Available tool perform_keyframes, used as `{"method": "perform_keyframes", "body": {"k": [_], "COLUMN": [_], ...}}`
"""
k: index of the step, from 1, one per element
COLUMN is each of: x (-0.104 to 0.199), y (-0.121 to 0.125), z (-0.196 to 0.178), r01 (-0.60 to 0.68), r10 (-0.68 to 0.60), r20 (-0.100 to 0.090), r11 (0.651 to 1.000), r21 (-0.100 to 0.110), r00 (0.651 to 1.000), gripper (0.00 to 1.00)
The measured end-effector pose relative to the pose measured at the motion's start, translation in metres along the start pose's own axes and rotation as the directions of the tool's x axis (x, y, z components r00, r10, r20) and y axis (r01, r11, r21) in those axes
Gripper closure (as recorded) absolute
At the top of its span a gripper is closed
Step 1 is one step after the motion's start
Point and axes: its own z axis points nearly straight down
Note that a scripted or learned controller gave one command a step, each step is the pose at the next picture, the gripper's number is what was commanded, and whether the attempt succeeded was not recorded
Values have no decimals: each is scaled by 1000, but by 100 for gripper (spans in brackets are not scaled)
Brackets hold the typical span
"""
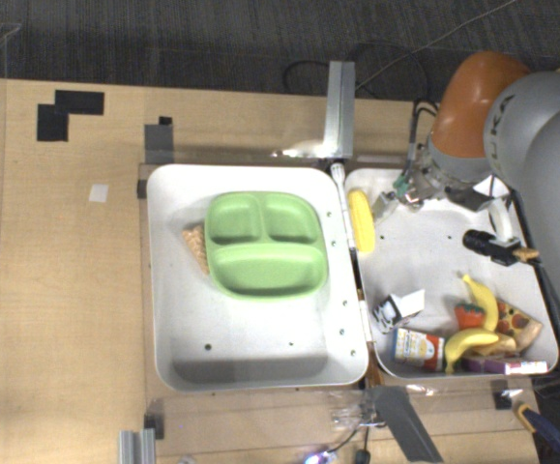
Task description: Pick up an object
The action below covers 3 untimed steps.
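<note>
Gripper poised at the back of the right bin, nothing visibly held.

From the left we see a green tray point(263, 245) in the left bin point(173, 288), then a yellow corn cob point(361, 219) against the right bin's point(434, 235) near wall; the gripper point(402, 193) hangs just beside it, and we cannot tell the jaws' state. The cob could wedge against the wall or roll away; the bananas point(481, 319) lie crowded.

A green divided tray point(264, 244) lay in the left bin point(178, 336); bananas point(481, 322) clustered in the right bin's point(434, 235) near right corner, the end effector point(405, 189) above its far edge.
</note>
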Motion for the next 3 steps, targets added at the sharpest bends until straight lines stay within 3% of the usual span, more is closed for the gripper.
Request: {"method": "perform_keyframes", "body": {"k": [2,3], "x": [2,45], "y": [4,20], "z": [-2,-119], "r01": [-107,25], "r10": [107,-25], "r20": [1,3], "r11": [994,1000], "r21": [-6,-9], "r00": [994,1000], "gripper": [0,0]}}
